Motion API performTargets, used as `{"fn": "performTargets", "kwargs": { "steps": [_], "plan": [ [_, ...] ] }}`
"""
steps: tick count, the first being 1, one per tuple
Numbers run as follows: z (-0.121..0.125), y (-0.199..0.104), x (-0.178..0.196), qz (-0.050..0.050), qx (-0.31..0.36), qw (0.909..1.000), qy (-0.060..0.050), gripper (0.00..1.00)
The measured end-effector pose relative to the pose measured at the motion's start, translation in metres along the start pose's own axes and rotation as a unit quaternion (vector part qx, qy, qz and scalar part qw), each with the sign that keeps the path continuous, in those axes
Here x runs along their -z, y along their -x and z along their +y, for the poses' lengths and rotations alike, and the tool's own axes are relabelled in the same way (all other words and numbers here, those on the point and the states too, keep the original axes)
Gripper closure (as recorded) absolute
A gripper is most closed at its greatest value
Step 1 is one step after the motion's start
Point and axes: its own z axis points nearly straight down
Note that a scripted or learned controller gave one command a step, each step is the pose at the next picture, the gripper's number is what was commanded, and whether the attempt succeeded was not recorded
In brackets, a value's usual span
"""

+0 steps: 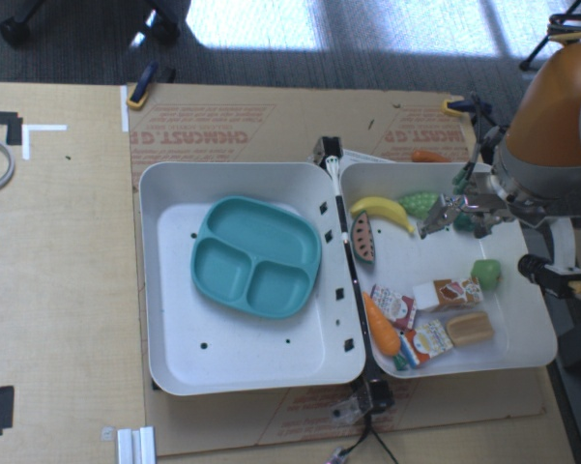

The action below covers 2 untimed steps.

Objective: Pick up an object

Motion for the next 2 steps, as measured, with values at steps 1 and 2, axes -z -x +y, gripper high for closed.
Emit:
{"fn": "performTargets", "kwargs": {
  "steps": [1, 2],
  "plan": [
    [-0.062, -0.009, -0.072, 0.000, -0.002, 1.0000, 0.000, 0.00],
    [-0.004, -0.025, -0.114, 0.000, -0.001, 1.0000, 0.001, 0.00]
  ]
}}
